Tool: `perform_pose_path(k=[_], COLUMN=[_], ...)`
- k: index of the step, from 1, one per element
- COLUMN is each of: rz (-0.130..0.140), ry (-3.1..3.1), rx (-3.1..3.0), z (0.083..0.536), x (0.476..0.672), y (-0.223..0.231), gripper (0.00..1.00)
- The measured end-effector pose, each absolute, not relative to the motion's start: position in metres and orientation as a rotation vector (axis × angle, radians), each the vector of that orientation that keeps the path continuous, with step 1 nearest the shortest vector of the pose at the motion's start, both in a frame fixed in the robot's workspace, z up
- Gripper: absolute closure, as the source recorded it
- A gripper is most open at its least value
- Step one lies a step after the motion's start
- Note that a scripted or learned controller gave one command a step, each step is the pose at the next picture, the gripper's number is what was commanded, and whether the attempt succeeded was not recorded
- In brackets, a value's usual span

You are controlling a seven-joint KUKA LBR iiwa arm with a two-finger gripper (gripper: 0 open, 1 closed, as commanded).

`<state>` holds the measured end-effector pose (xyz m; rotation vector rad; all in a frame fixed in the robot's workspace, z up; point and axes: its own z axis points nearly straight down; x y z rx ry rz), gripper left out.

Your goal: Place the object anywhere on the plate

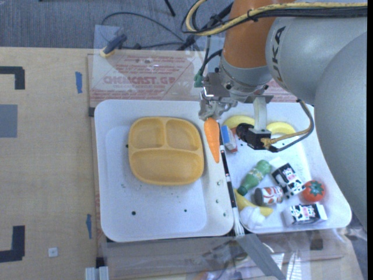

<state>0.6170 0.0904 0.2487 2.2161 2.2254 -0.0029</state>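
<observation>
Grey arm (326, 57) reaches in over the right bin (335, 209). Its gripper (211, 114) pinches the top of a carrot (213, 140), which hangs beside the yellow plate (165, 150) in the left bin (111, 209)

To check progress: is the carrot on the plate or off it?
Off. The carrot hangs beside the plate's right edge, its top under the hand.

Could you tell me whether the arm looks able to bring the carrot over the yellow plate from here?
Probably yes: the carrot hangs at the gripper, just beside the plate, with nothing between them.
</observation>
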Motion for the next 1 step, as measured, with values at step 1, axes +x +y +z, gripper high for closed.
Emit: perform_pose_path(k=[1], rz=[-0.003], ry=[2.226], rx=[2.216], z=[0.2489], x=[0.6170], y=[0.0906], gripper=[0.00])
